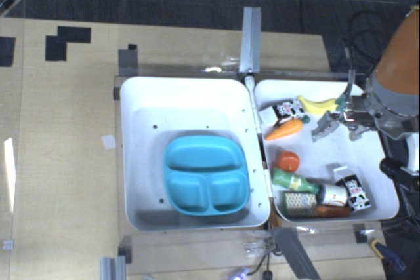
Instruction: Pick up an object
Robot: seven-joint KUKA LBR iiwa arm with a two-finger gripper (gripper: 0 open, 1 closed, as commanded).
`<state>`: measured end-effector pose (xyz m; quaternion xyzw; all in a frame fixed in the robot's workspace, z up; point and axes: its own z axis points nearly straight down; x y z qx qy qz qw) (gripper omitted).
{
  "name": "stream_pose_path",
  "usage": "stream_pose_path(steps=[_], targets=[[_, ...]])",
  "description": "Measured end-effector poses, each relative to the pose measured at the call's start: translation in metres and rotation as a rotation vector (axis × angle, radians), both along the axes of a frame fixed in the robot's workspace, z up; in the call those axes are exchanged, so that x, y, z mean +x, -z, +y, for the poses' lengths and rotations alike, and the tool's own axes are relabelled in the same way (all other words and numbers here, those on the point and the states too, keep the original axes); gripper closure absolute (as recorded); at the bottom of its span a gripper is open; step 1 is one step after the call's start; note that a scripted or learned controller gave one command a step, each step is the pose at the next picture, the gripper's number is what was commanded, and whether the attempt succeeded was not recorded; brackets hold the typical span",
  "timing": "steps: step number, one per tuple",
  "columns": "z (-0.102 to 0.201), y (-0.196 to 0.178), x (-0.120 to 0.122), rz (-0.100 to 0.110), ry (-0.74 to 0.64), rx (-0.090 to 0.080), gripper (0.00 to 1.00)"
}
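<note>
Table (59,160): pale wood top, carrying two shallow white bins side by side, with a metal post at the join behind them.
Arm (401,69): grey with an orange band, entered from the right and held above the right bin's far right part.
Left bin (141,141): white; a blue divided tray (207,174) is laid in it, slightly turned.
Right bin (367,160): white; all loose pieces are gathered here, with a bare patch of floor left in the middle and to the right.
Hand (342,124): seen above the right bin's rear half, its two fingers spread with nothing between them.
Banana (319,105): lying just left of the hand, toward the rear wall; long axis roughly left to right, slightly curved.
Carrot (284,130): further left of the hand, close to the dividing wall; long axis left to right, tilted a little.
Green bottle (296,182): lying on its side near the front, well apart from the hand.
Tomato (287,160): round, red, just above the bottle.
Small cartons: one by the banana (287,109), one at the front right (355,192).
Judgement: the banana is reckoned the nearest piece; a short shift left and a descent would be called for, with the carton and carrot crowding its left end.
</note>
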<state>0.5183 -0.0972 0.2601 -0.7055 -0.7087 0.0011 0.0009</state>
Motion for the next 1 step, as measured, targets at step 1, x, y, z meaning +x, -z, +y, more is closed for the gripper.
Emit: stream_pose_path(steps=[1], targets=[[-0.0372, 0.0492, 0.1134, -0.001, -0.117, 0.001, 0.0]])
